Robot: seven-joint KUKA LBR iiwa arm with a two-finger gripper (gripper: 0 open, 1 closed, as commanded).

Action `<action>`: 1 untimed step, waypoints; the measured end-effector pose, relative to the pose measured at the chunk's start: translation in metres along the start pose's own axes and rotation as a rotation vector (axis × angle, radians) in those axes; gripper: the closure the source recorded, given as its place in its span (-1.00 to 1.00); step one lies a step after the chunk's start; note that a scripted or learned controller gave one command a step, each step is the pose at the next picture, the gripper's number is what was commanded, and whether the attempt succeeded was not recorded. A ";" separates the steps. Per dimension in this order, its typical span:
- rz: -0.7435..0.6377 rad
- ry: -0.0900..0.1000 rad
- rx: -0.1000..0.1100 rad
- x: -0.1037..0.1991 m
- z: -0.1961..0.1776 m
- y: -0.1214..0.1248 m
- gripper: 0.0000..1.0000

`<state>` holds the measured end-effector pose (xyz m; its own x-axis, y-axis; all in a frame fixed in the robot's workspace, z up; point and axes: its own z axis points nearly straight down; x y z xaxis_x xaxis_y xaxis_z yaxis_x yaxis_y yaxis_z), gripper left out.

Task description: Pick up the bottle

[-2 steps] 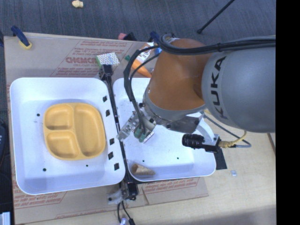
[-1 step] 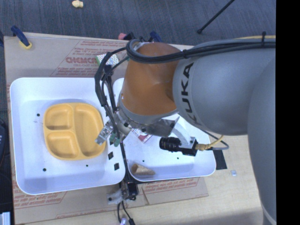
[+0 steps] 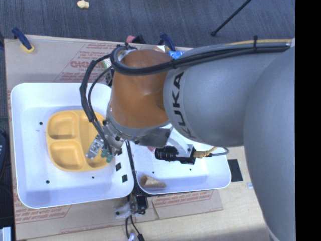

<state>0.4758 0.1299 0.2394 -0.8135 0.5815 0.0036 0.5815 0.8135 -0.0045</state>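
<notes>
My gripper (image 3: 100,149) reaches down into the left bin (image 3: 30,185), at the right edge of a yellow divided tray (image 3: 65,137) that lies there. A small green part shows on the gripper's tip. The wide orange band and grey body of the arm (image 3: 150,94) cover the seam between the bins and most of the right bin (image 3: 200,182). Whatever lies under the arm is hidden.
A brown, crusty-looking object (image 3: 152,183) lies at the front left of the right bin. Both bins rest on cardboard (image 3: 60,59) held by blue clamps (image 3: 22,39). A small yellow item (image 3: 83,4) lies on the dark carpet beyond.
</notes>
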 end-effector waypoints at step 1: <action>0.261 -0.004 -0.005 -0.022 -0.090 -0.031 1.00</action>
<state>0.4767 0.0922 0.3297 -0.6361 0.7716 -0.0010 0.7716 0.6361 -0.0002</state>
